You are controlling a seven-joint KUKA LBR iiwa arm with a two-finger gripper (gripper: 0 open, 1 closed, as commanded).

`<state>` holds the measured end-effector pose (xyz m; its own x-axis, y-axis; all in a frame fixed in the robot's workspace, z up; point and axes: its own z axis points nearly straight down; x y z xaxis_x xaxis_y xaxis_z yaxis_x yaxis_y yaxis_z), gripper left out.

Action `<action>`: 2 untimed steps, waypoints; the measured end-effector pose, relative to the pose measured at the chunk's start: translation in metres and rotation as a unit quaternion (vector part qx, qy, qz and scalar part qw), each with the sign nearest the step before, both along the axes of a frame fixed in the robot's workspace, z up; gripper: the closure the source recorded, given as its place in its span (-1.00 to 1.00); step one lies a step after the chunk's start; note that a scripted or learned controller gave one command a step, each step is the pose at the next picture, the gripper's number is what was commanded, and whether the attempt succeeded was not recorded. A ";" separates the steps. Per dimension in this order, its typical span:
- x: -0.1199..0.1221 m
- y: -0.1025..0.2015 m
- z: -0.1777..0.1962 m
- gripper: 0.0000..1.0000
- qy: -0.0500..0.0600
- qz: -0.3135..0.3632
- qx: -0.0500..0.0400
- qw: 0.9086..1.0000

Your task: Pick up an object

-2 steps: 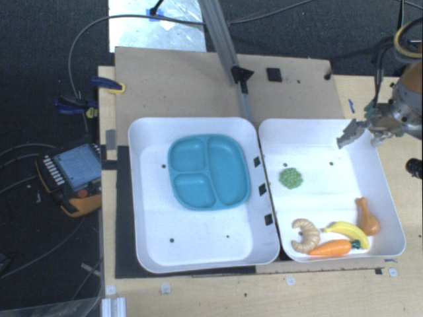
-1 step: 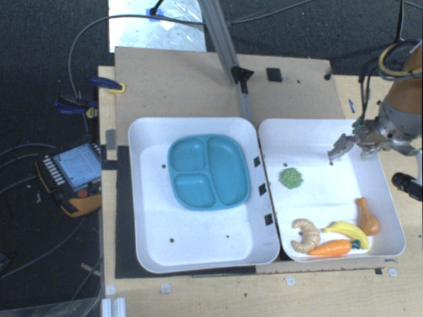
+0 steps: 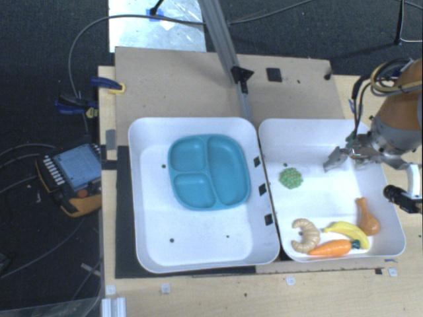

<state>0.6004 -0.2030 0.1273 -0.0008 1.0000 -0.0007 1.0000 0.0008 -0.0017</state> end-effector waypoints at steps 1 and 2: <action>0.001 0.000 -0.043 -1.00 -0.003 0.000 0.000 1.000; 0.004 0.000 -0.029 1.00 -0.006 0.000 -0.001 1.000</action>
